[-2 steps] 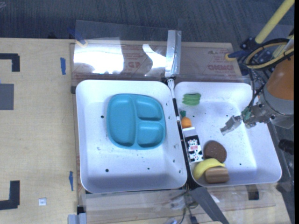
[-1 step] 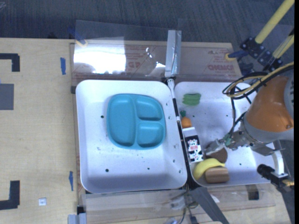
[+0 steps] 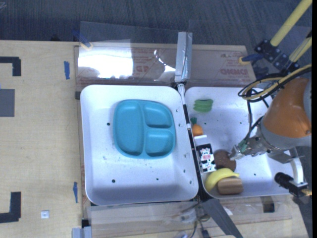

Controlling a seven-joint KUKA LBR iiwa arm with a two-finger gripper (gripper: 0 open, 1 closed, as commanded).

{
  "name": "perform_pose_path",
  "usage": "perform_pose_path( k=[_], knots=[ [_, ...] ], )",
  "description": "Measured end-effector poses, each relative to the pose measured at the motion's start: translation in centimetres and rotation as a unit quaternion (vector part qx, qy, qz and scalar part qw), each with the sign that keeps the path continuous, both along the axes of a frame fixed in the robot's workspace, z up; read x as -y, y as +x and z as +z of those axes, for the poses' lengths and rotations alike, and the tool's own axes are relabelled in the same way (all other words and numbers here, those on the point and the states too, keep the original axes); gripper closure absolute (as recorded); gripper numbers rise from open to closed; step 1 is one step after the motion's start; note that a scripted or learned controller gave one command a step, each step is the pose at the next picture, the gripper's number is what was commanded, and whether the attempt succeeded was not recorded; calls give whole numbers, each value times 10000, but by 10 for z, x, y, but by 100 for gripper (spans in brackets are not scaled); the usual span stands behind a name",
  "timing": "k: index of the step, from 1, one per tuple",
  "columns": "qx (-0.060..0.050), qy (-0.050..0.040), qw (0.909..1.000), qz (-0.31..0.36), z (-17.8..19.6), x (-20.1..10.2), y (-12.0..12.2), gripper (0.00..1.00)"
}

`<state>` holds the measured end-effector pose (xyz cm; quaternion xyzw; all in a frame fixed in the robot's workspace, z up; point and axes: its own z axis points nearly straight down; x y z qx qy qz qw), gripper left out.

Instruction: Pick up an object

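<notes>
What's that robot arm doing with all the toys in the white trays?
The robot arm has reached into the right bin, and its gripper sits low beside a dark brown toy. A yellow banana, a tan block, a small black-and-white card, an orange piece and a green piece lie nearby. The left bin holds a blue divided plate. Nothing looks lifted yet.

A brown round lump [image 3: 222, 159] is lying in the right bin [image 3: 257, 182], near its front left. Just before it a yellow banana [image 3: 219, 176] and tan block [image 3: 230, 186] are sitting, touching each other.
</notes>
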<state>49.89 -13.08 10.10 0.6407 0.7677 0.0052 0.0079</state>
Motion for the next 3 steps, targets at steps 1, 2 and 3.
perform_pose_path(
  k=[1, 2, 3],
  knots=[
    [1, 10, 9971, -756, -9, -35, 65, 100],
    [-31, 10, 9976, -692, -12, -29, 72, 100],
    [-53, 15, 9976, -693, -14, -29, 70, 0]
  ],
)
